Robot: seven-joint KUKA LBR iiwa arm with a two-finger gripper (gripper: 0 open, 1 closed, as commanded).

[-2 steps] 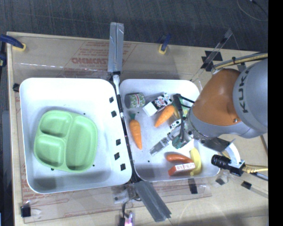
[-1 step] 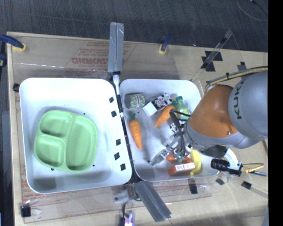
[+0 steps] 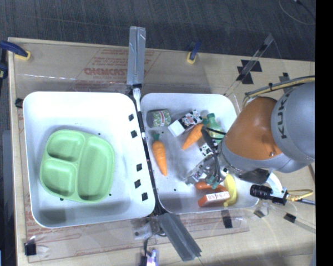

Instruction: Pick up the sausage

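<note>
- Gripper (image 3: 204,172) position: low inside the right bin (image 3: 180,101), toward its near right part, below the arm's orange band (image 3: 250,132).
- Gripper state: cannot be told; the metal parts blur into the clutter beneath them.
- Sausage (image 3: 203,186): a short reddish-brown piece lying on the bin floor just beneath and slightly in front of the gripper. Contact between the two cannot be confirmed.
- Adjacent items: a red packet with a white label (image 3: 211,198) lies just in front of the sausage, and a yellow banana (image 3: 231,190) lies at its right side.
- Other contents of the right bin: one carrot (image 3: 160,155) lies near the left wall; a second carrot (image 3: 192,136) lies tilted near the centre; a small can (image 3: 159,117) rests in the far left corner; a white-and-black carton (image 3: 183,123) sits between the can and a green item (image 3: 212,121).
- Left bin (image 3: 33,104): holds a green divided tray (image 3: 77,165), well apart from the gripper.
- Bench (image 3: 66,60): bears both bins side by side.
</note>
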